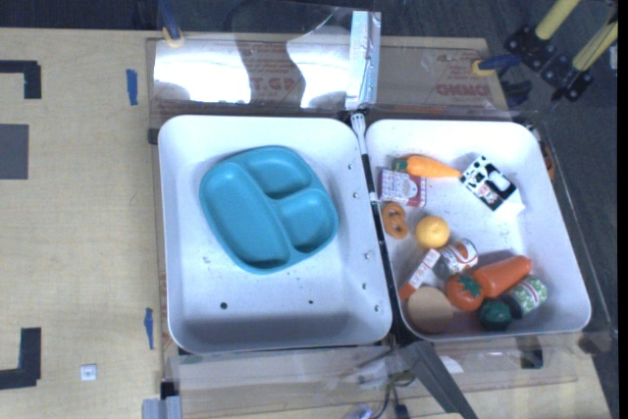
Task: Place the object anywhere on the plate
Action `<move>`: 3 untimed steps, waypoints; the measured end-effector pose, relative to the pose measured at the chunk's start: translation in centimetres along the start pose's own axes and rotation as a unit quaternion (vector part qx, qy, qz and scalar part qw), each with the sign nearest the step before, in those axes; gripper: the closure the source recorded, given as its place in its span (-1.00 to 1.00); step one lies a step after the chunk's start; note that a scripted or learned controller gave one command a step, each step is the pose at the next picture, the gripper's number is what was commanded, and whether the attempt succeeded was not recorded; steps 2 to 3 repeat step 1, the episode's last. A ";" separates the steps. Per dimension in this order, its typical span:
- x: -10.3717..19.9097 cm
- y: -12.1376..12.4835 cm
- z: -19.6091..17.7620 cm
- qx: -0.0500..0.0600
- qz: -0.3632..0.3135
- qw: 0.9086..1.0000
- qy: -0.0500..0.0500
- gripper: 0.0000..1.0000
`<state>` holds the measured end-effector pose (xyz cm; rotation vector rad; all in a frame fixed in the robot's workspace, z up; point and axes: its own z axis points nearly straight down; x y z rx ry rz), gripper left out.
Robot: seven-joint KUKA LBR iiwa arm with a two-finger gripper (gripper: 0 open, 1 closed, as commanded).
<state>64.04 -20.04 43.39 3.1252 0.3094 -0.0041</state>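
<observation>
- The blue plate, with 3 compartments, sits in the left bin, and none of its compartments carries anything.
- All the candidate objects lie in the right bin: a small carrot near the top, a red-and-white packet just below it, a black-and-white patterned box to the right, a lemon near the middle, and a brown-orange piece just beside the divider.
- Lower down in the same bin a larger carrot rests against a tomato, with a beige rounded item and a dark green item close by.
- As I judge it, the task has not begun: no object has been lifted or moved across, so picking, carrying and releasing onto the plate all remain.
- The task sentence does not say which object is meant, so I cannot tell which 1 is the target.
- The state of the jaws cannot be told from this view.
- The cluster at the bottom of the right bin is crowded and overlapping; the small can-like thing and the striped piece are too small to identify with confidence.
- Glare on the clear panel behind the bins blurs what lies there.
</observation>
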 end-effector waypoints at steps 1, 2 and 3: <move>-0.6 -3.2 0.8 0.002 -0.003 1.000 -0.001 1.00; -0.6 -3.2 0.8 0.002 -0.003 1.000 -0.001 1.00; -0.6 -3.2 0.8 0.002 -0.003 1.000 -0.001 1.00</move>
